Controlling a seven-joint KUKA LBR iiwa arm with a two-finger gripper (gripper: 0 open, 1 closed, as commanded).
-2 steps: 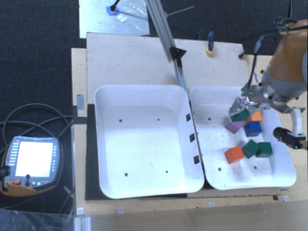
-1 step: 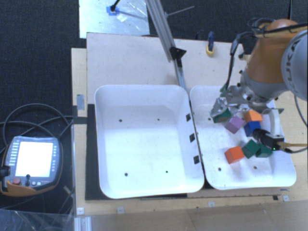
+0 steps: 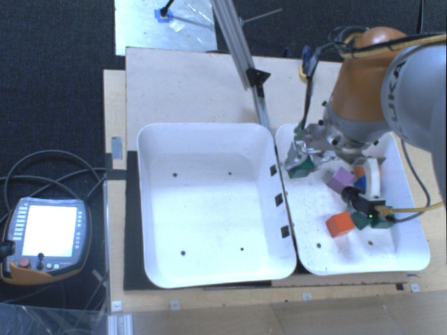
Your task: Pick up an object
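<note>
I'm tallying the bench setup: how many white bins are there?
2. The left bin sits mid-bench; the right bin adjoins it, under the arm, holding small coloured blocks.

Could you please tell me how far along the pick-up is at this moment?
Done: the pincer has reached the right bin. In hand: it sits at a green block, though a firm grip isn't clear. Left: lifting it; the orange block and purple block lie untouched.

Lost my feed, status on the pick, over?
Claw low at right bin's left wall, dark green block at its tip. Purple block, orange block lying loose nearby.
</note>
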